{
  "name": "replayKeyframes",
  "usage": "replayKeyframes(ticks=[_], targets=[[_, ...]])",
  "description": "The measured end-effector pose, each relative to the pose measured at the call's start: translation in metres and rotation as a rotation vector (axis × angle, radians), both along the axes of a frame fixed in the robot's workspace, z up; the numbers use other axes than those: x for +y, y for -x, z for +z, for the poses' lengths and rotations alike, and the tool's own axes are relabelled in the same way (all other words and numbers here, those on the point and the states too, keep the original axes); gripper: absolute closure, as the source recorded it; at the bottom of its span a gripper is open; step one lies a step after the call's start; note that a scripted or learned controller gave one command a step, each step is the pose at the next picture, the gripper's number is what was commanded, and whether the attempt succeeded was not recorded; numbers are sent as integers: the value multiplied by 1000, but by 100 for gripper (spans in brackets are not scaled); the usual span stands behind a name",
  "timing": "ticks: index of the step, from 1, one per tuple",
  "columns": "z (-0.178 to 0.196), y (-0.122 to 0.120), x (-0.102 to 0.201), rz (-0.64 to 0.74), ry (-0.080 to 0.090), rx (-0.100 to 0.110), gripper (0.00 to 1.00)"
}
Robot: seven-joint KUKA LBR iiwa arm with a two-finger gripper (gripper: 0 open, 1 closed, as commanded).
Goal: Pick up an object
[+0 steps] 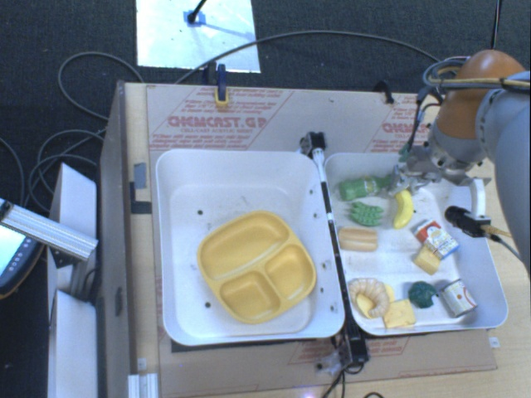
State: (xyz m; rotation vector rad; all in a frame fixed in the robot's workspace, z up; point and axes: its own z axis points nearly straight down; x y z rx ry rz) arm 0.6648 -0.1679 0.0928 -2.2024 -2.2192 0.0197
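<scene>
My gripper hangs low over the far part of the right bin, just above the top end of a yellow banana. Left of it lie a green bottle-like toy and a spiky green piece. Further toward the front are a tan bun, a small red and white carton, a yellow block, a croissant, a yellow wedge, a dark green floret and a small can. Nothing is visibly held.
The left bin holds a yellow three-compartment tray. A black-ended part of the arm reaches over the right bin's right side. The divider between the bins runs just left of the toys.
</scene>
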Motion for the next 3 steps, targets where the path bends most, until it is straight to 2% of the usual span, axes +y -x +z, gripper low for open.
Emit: replayKeyframes(ticks=[1,2,3], targets=[[70,3,45,-2,2,-25,100],[103,11,89,-2,1,-23,100],[116,39,128,-2,1,-22,100]])
